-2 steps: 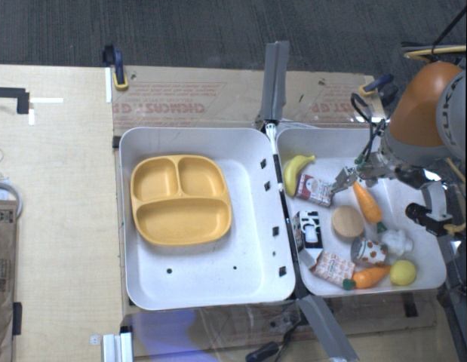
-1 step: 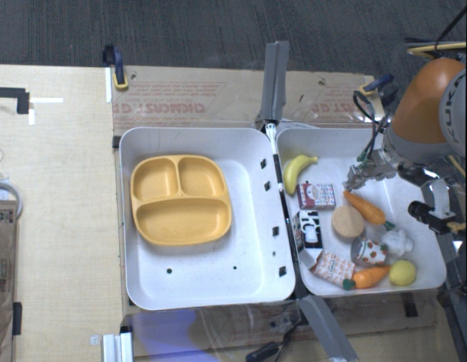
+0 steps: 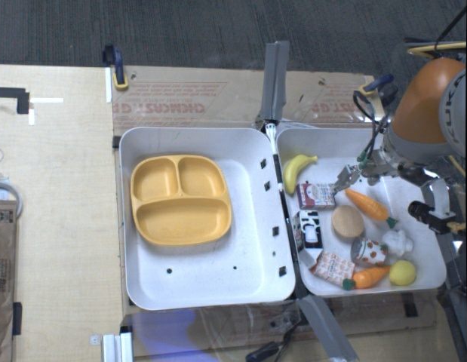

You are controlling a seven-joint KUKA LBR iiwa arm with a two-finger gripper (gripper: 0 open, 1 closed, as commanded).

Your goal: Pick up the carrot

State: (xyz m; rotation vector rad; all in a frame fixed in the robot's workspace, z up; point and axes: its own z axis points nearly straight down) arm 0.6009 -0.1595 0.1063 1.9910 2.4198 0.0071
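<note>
Plainly the risk here is crowding. The gripper (image 3: 349, 176) hangs low over the right-hand white bin (image 3: 437, 281), and from this slant I cannot tell how wide it is set or whether it has hold of anything. The carrot (image 3: 367, 204) lies just beside its tip, on the side towards the bench's front, tilted across the bin floor and apparently free.

Just beside the gripper on the other side sits a small red-and-white packet (image 3: 317, 195), and a round tan bun (image 3: 348, 222) is close against the carrot; I judge a descent slightly off line would clip one of them, or roll the smooth, tapered carrot away. A banana (image 3: 296, 170) lies a little beyond the packet. Farther off towards the front, a second orange carrot-like toy (image 3: 370, 276) rests by a lemon (image 3: 403, 273), which could confuse the choice of target.

The bin floor looks slick and shallow. Well away, the left bin (image 3: 135, 277) bears a yellow divided plate (image 3: 180, 200), on a pale wooden bench (image 3: 52, 202) with dark carpet (image 3: 180, 21) beyond.
</note>
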